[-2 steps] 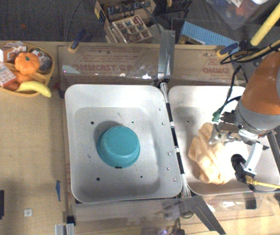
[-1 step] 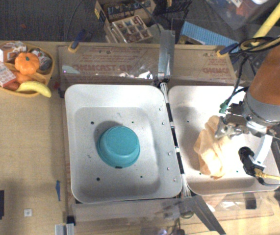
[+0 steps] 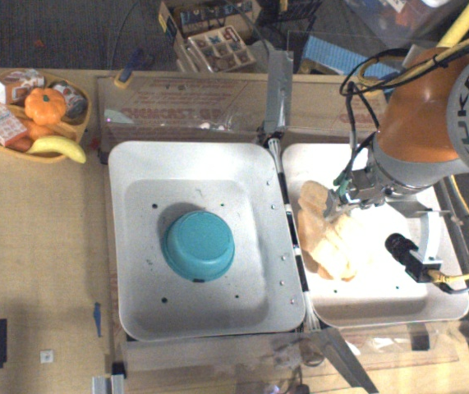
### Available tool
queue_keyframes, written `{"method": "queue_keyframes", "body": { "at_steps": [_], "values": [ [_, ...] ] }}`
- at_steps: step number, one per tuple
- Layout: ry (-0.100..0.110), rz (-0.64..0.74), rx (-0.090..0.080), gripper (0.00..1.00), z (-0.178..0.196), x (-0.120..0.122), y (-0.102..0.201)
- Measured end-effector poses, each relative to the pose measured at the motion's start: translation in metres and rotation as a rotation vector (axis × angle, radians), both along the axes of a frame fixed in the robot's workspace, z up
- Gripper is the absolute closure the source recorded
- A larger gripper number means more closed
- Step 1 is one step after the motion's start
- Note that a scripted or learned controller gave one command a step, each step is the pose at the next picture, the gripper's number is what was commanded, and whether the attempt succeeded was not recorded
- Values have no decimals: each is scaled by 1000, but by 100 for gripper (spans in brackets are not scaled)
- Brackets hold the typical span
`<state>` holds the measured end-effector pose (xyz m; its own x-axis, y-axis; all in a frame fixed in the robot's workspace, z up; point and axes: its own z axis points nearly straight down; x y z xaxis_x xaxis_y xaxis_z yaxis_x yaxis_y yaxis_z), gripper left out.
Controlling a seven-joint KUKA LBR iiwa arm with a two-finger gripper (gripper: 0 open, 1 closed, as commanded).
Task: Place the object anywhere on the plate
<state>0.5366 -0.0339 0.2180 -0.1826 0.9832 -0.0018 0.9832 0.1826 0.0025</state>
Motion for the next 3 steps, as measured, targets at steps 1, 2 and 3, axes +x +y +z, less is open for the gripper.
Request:
{"method": "queue_keyframes", "body": {
  "at_steps": [1, 2, 3],
  "values": [
    [-2, 398, -1, 100, 10, 20, 40],
    [-3, 793, -2, 100, 17, 41, 76],
    [-5, 1189, -4, 100, 14, 68, 129]
  ]
}}
